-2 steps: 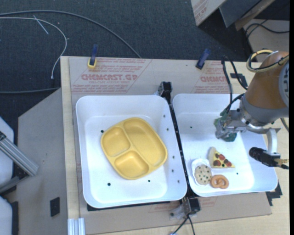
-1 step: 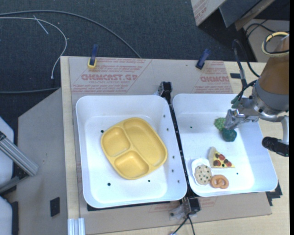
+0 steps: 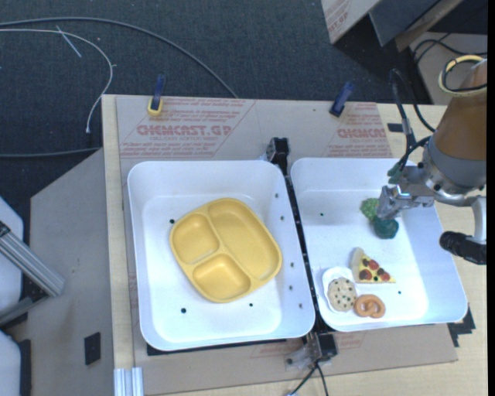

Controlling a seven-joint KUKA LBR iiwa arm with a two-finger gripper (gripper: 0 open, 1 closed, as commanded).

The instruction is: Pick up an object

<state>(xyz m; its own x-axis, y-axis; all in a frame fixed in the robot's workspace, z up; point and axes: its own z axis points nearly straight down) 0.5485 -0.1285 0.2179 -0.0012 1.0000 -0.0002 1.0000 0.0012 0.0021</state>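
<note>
Claw, finger state not discernible, hangs directly over the green toy in the right bin; the toy lies just beneath and slightly leftward. Pizza slice and plate sit nearer the camera; yellow tray far left.

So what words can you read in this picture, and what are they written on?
"CHEMCAST GP" in red, on the brown board behind the left bin.
The same red print on the board behind the right bin, only partly readable: "CHEMCAST".
Red print on the cardboard box at the top: too small to read.
The tray, pizza, cookie and pretzel bear no words.
</note>
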